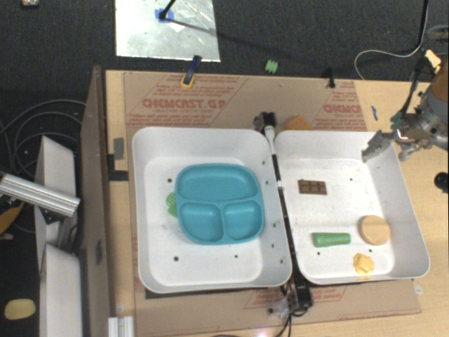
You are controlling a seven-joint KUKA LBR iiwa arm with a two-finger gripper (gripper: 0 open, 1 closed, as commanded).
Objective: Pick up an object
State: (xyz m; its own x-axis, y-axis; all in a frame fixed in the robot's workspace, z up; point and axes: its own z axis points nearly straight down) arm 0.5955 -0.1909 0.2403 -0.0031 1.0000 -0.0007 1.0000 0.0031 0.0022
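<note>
The grey arm's two-finger gripper (391,144) hangs over the upper right rim of the right white bin (400,188), at about two o'clock from that bin's middle. One finger shows at its left end and another at its right, but whether they stand apart or together cannot be told. Nothing shows between them, and they touch none of the objects.

In the right bin, the green cylinder (331,239) lies at six o'clock, its long axis running from nine to three o'clock. A round tan wooden disc (374,229) sits just beside it at three o'clock, and a small yellow lump (363,262) lies at five o'clock from the cylinder. A dark brown chocolate-bar block (312,187) lies well apart at twelve o'clock, long axis also nine to three.

The left white bin (151,188) holds a teal divided plastic tray (219,203), with a small green piece (171,203) peeking out at its nine o'clock edge.
</note>
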